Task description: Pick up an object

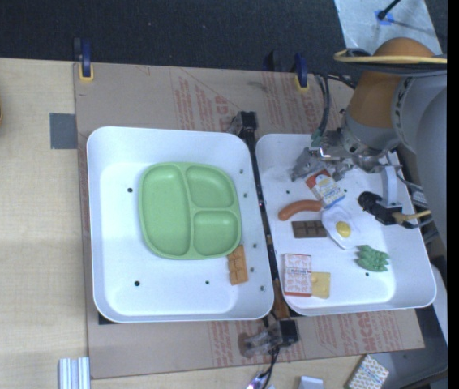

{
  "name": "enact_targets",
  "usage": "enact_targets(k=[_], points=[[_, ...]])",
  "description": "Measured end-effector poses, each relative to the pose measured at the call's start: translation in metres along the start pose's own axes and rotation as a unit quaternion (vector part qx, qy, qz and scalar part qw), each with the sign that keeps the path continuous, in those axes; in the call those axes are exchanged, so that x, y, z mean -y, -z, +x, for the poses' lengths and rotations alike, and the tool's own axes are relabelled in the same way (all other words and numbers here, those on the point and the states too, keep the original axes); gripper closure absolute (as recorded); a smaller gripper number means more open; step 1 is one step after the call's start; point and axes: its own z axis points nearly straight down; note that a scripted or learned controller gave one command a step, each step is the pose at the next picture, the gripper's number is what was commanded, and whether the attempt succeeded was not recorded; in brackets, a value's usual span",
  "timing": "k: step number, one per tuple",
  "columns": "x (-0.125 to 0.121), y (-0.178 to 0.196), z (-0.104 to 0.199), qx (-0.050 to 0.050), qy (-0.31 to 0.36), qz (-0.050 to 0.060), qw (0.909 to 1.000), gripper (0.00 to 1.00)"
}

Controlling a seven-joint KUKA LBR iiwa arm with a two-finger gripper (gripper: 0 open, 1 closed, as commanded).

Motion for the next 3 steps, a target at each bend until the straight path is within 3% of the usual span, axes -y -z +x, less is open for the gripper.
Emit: enact_targets(k=[1, 2, 3], points=[[0.013, 0.000, 0.013, 0.001, 0.000, 0.000, 1.0000, 0.00], [-0.001, 0.001, 0.028, 0.001, 0.001, -0.002, 1.0000, 0.00], [0.037, -0.001, 0.005, 0.001, -0.002, 0.001, 1.0000, 0.00]])
